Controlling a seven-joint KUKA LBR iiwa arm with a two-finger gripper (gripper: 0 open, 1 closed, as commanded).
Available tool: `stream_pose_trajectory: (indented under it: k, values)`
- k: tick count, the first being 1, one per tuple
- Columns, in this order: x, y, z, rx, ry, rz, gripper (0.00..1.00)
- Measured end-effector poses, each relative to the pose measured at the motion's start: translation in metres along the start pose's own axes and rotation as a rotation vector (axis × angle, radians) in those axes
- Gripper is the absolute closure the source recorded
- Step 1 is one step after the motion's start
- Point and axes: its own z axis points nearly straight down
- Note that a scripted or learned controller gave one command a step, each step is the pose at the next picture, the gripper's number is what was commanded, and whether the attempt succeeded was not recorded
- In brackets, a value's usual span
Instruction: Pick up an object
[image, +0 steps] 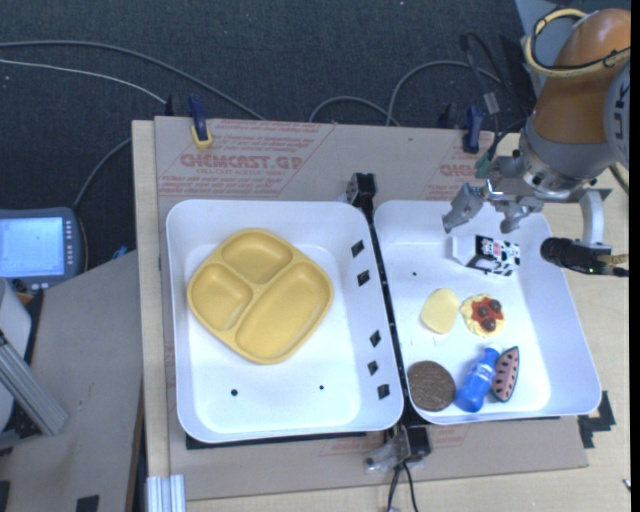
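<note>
My gripper (488, 216) hangs over the far part of the right bin (570, 330), open, with nothing between its fingers (462, 214). Just below it lies a small white and black block (492, 254), apart from the fingertips. Nearer the front sit a pale yellow piece (439, 310), a round toy pizza (484, 314), a brown cookie (431, 385), a blue bottle (477, 381) and a watermelon slice (507, 373).
A yellow divided plate (260, 294) lies in the left bin (190, 390). A black divider (372, 290) runs between the bins. Cables and blue clamps (199, 122) sit along the far edge of the bench. A small screen (36, 245) stands at the left.
</note>
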Motion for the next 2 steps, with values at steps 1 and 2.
stream_pose_trajectory:
  k: [1,2]
  values:
    - [-0.01,0.0,0.049,0.004,0.0,0.001,0.0]
    - [-0.007,0.002,0.091,0.003,0.0,0.0,0.0]
